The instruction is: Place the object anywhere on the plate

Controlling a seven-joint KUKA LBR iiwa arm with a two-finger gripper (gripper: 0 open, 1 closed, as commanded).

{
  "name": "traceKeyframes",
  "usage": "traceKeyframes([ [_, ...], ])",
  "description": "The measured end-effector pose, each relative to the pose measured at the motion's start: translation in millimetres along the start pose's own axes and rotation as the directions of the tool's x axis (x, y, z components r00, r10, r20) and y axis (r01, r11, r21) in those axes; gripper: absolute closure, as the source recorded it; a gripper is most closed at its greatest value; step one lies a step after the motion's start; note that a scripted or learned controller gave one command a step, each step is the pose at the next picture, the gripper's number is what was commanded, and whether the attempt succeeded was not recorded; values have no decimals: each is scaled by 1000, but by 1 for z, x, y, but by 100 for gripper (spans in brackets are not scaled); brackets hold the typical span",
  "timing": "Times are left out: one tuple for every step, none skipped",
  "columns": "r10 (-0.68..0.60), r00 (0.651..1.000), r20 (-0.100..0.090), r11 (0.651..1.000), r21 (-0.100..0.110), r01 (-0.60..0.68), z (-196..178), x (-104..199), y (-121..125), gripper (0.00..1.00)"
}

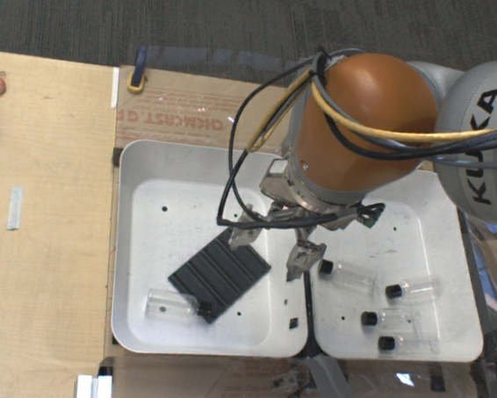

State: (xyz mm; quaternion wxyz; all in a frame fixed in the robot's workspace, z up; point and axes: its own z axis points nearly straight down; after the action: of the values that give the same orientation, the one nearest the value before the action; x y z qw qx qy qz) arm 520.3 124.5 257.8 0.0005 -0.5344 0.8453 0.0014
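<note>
A black ribbed plate (220,275) lies tilted in the left bin (140,226). A clear vial (169,304) lies on the bin floor, touching the plate's lower left corner. My gripper (274,248) hangs over the strip where the two bins meet, just above and to the right of the plate's upper corner. Its fingers (246,236) stand apart, and I see nothing between them. The orange wrist band hides the bin area behind the gripper.
Several clear vials with black caps lie in the right bin (454,259), the nearest one (346,275) just right of the gripper. A small black bit (294,323) sits near the left bin's right wall. Cables loop around the wrist.
</note>
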Motion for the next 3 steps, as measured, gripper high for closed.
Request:
traceKeyframes([
  [144,990,3,990,2,-144,-46,-24,-46,0],
  [150,989,7,989,2,-150,-54,-24,-48,100],
  [-146,989,0,989,1,146,-48,43,-54,100],
])
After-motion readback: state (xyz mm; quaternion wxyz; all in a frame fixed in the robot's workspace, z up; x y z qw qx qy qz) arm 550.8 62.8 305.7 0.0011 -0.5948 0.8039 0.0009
